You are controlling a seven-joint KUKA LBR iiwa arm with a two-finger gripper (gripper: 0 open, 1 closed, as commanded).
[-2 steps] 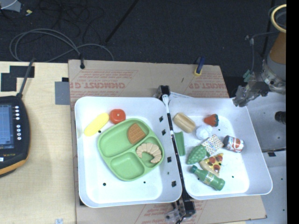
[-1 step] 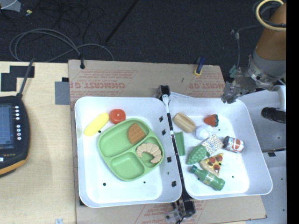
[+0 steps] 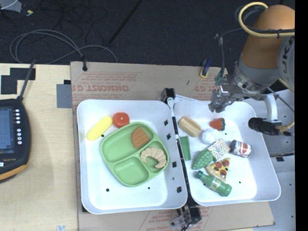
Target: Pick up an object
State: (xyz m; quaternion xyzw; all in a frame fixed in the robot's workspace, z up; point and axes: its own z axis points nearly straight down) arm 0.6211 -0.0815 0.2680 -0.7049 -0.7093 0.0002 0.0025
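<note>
My gripper [image 3: 218,101] hangs over the back of the right bin [image 3: 262,186], just above and behind a red pepper-like toy [image 3: 217,124]. Nothing shows in its grasp. Left of the red toy lies a tan bread roll [image 3: 189,126], with a small white ball [image 3: 208,137] in front of it. Further forward lie a checkered packet [image 3: 220,148], a red and white can [image 3: 240,148], a green leafy toy [image 3: 202,159], a pizza slice [image 3: 219,168] and a green bottle [image 3: 215,184].
The left bin [image 3: 91,186] holds a green divided plate [image 3: 115,150] with a toast slice [image 3: 140,137] and a croissant [image 3: 155,157], plus a yellow toy [image 3: 99,128] and a red tomato [image 3: 121,119]. A handheld controller [image 3: 12,134] lies at far left.
</note>
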